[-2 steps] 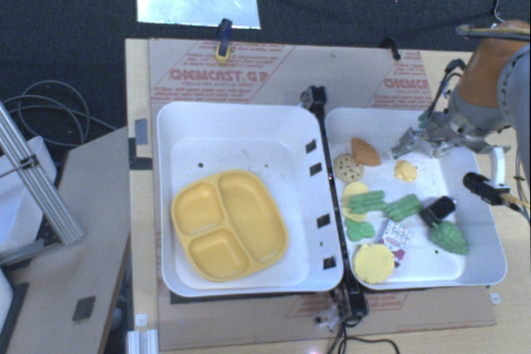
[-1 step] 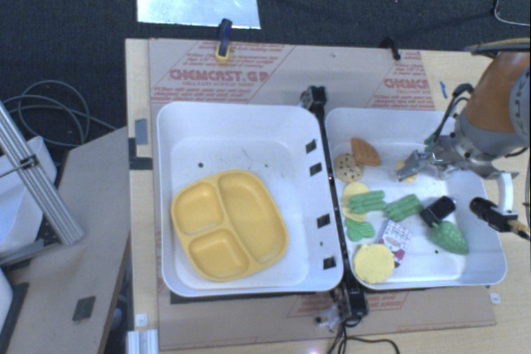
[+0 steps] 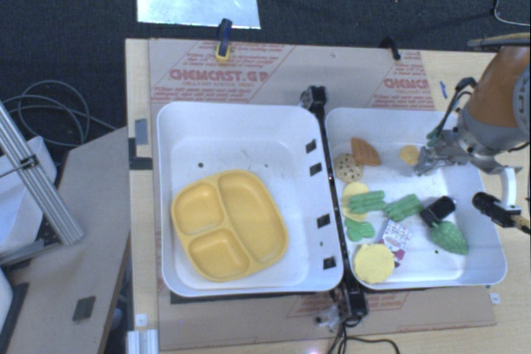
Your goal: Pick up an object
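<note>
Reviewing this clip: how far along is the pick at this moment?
Done: the gripper is over the right bin, near its far edge. In hand: nothing visible; it sits beside the small yellow piece. Left: grasp and lift; the toy food, including the cookie and yellow disc, lies in the bin.

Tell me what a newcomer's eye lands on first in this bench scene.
First, the yellow divided plate, lying alone in the left bin. Next, the right bin, with its clutter of small toy foods: green pieces, a yellow disc and a cookie. Last, the grey arm with its orange band, its gripper low over that bin's far side.
</note>
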Robot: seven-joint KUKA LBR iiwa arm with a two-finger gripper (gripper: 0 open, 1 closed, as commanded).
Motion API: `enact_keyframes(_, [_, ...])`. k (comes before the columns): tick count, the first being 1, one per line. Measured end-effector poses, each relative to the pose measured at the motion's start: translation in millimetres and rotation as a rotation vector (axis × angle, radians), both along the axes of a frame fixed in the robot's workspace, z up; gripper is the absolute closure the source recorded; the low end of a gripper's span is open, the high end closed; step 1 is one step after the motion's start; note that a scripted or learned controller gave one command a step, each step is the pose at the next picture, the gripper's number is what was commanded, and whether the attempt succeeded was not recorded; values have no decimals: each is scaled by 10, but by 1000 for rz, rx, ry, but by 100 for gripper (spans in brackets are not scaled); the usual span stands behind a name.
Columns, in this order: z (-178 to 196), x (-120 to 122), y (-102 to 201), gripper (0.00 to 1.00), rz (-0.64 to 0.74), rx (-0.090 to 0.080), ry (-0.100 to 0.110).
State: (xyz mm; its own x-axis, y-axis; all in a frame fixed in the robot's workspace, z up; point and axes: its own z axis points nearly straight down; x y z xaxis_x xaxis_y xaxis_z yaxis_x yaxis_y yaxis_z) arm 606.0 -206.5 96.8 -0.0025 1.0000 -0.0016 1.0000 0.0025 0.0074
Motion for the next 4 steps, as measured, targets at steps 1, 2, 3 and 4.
enact_keyframes(1, [-6,-3,1,0,0,0,1])
enact_keyframes(2, [-110,649,11,0,3,2,7])
enact_keyframes(3, [-119,330,0,0,-2,1,8])
enact_keyframes(4, [-109,642,5,0,2,2,5])
